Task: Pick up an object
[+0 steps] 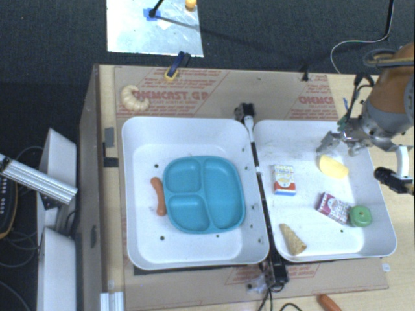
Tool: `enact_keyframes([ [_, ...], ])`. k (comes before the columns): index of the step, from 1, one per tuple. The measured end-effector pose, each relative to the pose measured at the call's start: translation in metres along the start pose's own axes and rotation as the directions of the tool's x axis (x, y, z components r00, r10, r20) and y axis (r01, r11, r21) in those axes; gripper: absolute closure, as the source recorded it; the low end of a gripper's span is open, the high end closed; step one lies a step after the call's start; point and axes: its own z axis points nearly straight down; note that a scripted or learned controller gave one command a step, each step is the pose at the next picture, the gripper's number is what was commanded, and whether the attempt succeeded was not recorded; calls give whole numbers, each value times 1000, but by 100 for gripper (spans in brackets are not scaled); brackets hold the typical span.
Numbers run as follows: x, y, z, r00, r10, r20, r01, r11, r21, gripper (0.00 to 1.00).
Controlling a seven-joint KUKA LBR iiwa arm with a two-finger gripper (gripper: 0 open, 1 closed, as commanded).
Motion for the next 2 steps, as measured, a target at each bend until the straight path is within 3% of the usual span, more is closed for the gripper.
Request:
enact_keyframes([
  [1, 0, -62, 14, 1000, 1, -1, -1, 1000, 3, 0],
  [2, 39, -18, 43, 1000, -3, -1, 3, 1000, 0, 0],
])
